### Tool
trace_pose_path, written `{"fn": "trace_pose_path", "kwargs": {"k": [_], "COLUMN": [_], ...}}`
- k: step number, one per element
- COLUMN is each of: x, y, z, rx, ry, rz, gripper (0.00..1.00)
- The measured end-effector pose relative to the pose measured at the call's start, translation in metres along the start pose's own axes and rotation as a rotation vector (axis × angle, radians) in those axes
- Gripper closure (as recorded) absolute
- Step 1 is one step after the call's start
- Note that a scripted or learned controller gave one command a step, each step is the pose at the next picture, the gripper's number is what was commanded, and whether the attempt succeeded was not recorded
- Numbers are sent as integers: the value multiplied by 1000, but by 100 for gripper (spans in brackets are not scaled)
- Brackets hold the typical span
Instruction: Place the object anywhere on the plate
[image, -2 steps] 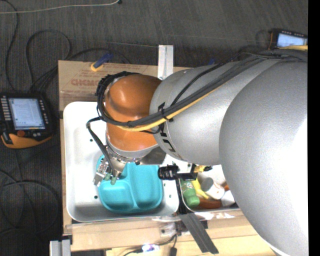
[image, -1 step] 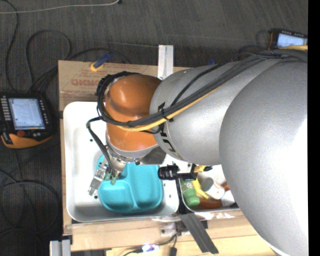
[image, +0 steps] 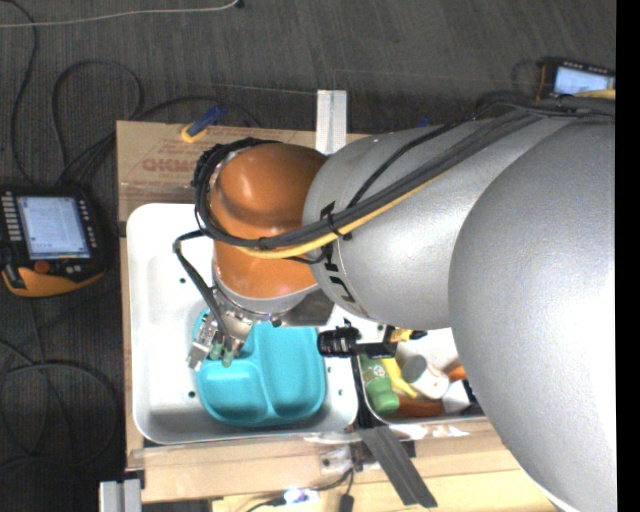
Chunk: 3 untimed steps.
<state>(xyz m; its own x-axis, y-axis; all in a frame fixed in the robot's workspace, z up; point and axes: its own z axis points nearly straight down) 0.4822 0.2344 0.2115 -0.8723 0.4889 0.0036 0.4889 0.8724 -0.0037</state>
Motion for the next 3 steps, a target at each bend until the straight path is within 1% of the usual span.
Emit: {"fn": "trace_pose_path", "kwargs": {"k": [1, 2, 3], "x": [-35, -24, -37], "y": [-61, -12, -4], "z": [96, 102, 101], "rx": [-2, -36, -26], "ry": [-1, -24, -16], "rz": [0, 486, 432], "gripper": [100, 100, 100]}}
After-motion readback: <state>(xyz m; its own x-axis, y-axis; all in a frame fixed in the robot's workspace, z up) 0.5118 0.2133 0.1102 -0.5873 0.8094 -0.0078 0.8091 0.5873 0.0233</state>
